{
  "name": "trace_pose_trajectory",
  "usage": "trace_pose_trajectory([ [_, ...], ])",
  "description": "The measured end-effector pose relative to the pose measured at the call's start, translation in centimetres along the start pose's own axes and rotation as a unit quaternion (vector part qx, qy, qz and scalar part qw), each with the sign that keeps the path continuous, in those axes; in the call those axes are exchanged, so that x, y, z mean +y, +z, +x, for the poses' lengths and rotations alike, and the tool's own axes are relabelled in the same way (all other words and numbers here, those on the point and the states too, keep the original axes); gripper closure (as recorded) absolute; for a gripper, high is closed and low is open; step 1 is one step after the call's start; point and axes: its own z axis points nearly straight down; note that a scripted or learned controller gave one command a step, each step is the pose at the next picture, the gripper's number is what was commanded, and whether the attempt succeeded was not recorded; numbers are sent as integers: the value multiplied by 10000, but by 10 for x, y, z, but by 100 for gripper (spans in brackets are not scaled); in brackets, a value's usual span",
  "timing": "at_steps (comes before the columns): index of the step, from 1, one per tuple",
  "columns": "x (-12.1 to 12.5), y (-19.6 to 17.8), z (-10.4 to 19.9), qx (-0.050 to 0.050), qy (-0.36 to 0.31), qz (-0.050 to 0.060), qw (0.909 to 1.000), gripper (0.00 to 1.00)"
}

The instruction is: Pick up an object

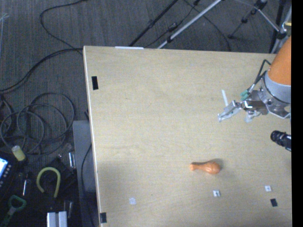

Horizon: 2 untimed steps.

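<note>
Above the bench, my pincer hangs open and holds nothing, well apart from the orange object.

a robotics lab, by the look of it: a plain wooden table stands on grey carpet strewn with loose black cables, metal stand legs behind, and small tools heaped at the left.
</note>
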Motion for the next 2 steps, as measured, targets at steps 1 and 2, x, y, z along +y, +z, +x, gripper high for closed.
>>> trace_pose_trajectory([
  [1, 55, 26, -26, -6, 428, -3, 9991, 0],
  [2, 98, 101, -19, -17, -251, -5, 9997, 0],
])
